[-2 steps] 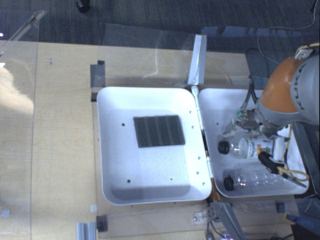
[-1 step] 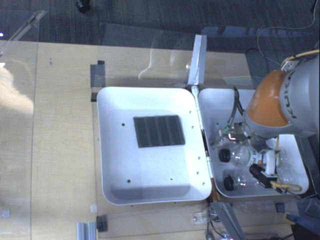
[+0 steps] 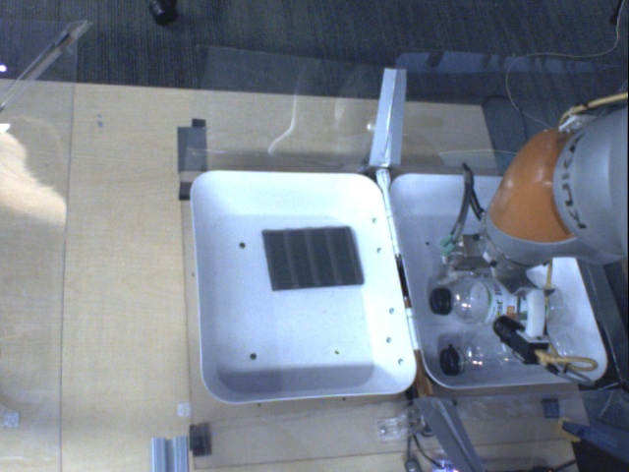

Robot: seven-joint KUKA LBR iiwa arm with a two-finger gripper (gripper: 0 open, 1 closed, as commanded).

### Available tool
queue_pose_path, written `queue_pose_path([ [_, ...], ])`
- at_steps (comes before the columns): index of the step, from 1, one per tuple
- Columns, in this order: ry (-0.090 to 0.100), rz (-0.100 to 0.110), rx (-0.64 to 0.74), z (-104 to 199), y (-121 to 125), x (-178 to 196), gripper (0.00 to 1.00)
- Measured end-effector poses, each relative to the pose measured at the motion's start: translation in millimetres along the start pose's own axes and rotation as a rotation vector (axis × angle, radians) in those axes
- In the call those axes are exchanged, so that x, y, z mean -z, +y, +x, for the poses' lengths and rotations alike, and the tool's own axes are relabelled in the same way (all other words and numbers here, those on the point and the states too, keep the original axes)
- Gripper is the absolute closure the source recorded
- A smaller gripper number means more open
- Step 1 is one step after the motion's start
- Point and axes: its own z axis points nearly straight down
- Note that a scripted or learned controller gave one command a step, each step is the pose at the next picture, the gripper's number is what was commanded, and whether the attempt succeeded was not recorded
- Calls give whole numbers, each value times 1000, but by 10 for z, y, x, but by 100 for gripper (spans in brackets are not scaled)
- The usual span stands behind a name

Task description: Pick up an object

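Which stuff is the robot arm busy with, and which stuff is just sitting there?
For the job:
- gripper, reaching down into the right bin
- clear bottles with black caps, jumbled in that bin with other small objects

Just lying about:
- left bin
- dark ribbed pad lying flat in the left bin
- wooden bench

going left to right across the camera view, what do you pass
Left bin → dark grey ribbed pad → divider between the bins → right bin with clear bottles → the arm's orange band.
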Motion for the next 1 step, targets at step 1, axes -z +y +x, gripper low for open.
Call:
queue_pose_path([
  [1,3,21,35,-215,-50,18,100],
])
